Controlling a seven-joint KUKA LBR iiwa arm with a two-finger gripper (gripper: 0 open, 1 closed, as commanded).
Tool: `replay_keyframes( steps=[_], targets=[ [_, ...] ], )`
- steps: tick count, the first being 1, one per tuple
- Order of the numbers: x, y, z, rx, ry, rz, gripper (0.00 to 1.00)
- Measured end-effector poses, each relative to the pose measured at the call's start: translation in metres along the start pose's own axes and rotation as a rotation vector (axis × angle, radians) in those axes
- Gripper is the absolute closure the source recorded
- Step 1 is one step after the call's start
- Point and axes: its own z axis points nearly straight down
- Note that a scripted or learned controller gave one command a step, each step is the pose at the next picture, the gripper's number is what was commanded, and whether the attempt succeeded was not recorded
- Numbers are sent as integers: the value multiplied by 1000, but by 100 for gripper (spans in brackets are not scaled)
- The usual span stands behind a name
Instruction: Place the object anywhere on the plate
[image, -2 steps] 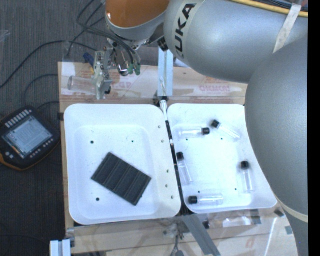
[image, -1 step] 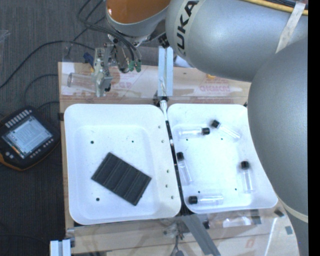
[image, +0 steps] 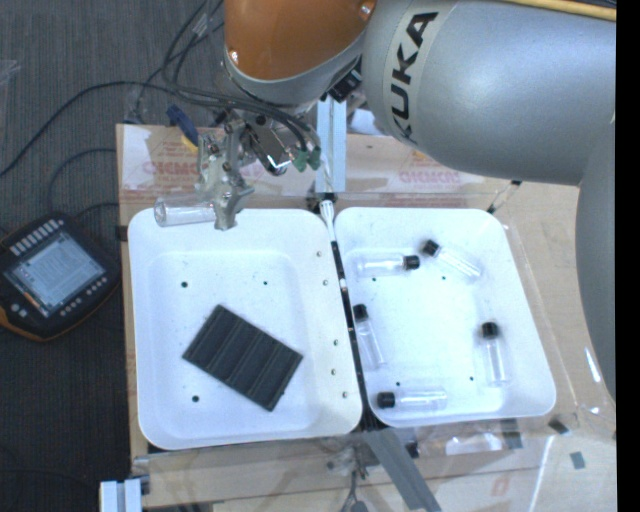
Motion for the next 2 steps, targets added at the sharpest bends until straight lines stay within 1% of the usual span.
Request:
replay_keyframes(
  steps=[1,2],
  targets=[
    [-40,-19,-61,-2,-5,-499,100],
    [-41,-17,-71,-6,-12,-499,100]
  ],
)
